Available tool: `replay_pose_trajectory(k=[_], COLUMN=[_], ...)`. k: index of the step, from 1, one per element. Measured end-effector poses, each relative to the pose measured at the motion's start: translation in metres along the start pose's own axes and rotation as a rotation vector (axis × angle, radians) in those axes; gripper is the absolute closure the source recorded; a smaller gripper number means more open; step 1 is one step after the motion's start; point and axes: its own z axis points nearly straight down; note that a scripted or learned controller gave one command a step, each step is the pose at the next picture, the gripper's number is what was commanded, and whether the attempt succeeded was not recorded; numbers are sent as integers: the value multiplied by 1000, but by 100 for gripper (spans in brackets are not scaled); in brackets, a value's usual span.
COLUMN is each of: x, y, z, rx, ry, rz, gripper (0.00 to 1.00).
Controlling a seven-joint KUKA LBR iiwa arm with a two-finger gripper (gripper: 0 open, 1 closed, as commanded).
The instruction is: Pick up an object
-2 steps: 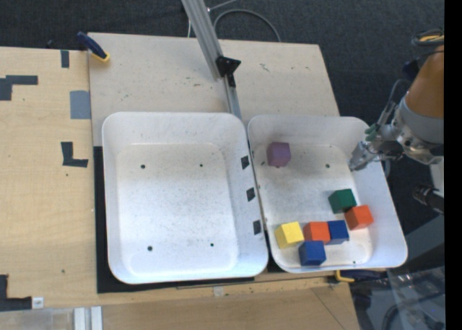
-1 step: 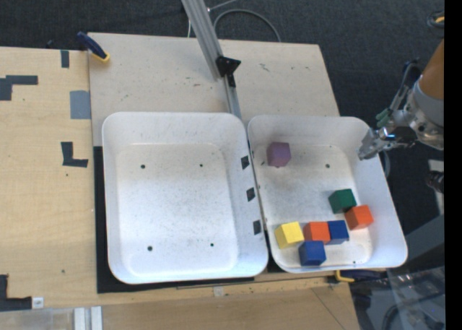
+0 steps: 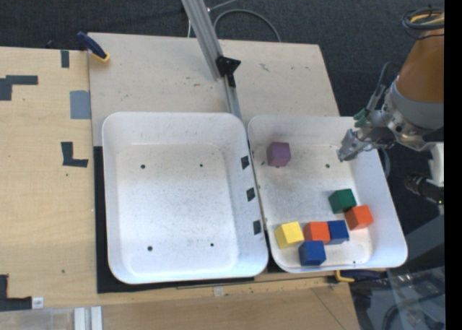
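The arm [image 3: 422,79] gets chopped off by the right edge, so most of it is out of sight. The gripper [image 3: 349,146] is a small grey blur over the right bin [image 3: 382,177], can't tell how the jaws stand. The metal pole [image 3: 198,11] runs off the top edge. The blue cube [image 3: 312,253] partly covers the orange cube [image 3: 317,231] behind it. The bench [image 3: 43,177] is cut at the left and bottom.

The purple block [image 3: 279,154] is sitting alone with open floor all around it. Six blocks [image 3: 323,226] are crowding the right bin [image 3: 390,245] near its front corner, leaving little room between.
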Motion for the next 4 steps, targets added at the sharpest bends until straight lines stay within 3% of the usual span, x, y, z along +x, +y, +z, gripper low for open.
replay_pose_trajectory(k=[4], x=[233], y=[-26], z=[29], rx=[4], ry=[-1], rz=[-1], gripper=[100])
